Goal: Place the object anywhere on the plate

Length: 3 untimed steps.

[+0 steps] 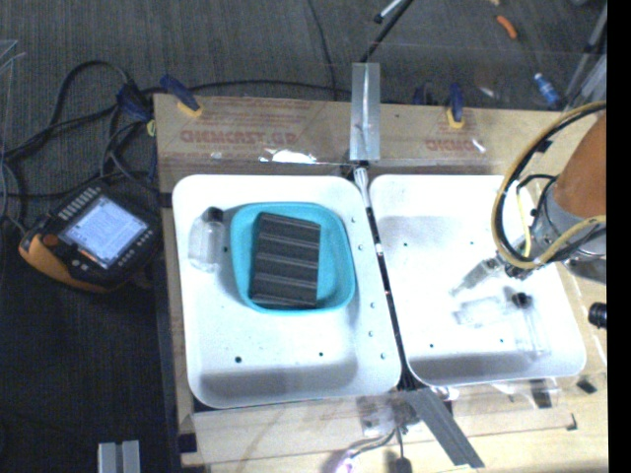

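ribbed dark block (pixel 286 258), glossy blue plate (pixel 337 254)

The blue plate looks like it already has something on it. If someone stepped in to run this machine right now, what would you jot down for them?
Gripper: over the right bin, at its right side; I cannot tell whether its jaws are open or shut, or whether they hold anything.
Blue plate: in the left bin, with a dark ribbed block lying flat on it.
Small clear bottle with a dark cap: in the left bin, just left of the plate, off it.
Done: the block is on the plate.
Left: if the bottle is the object meant, it is not yet placed.
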Tool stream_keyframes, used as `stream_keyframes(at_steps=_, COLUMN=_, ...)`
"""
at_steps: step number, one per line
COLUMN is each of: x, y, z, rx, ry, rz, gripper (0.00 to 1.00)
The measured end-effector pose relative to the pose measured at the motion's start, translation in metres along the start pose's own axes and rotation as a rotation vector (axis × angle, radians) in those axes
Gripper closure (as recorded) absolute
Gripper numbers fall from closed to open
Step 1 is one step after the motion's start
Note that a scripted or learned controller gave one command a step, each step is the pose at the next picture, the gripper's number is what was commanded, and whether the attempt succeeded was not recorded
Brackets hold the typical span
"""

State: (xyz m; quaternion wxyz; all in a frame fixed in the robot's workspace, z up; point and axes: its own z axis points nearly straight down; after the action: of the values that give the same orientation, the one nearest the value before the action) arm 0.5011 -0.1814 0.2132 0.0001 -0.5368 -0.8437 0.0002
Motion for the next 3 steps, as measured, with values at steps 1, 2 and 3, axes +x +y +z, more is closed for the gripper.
stream_keyframes(at_steps=1, x=0.061, y=0.016, z=0.056, rx=0.0, ry=-0.003, rz=0.038, gripper=0.0)
stream_keyframes(at_steps=2, x=0.003, y=-0.018, z=-0.009, rx=0.001, ry=-0.001, rz=-0.115, gripper=0.0)
stream_keyframes(at_steps=3, x=0.058, y=0.007, z=0.071, rx=0.003, ry=-0.004, rz=-0.084, gripper=0.0)
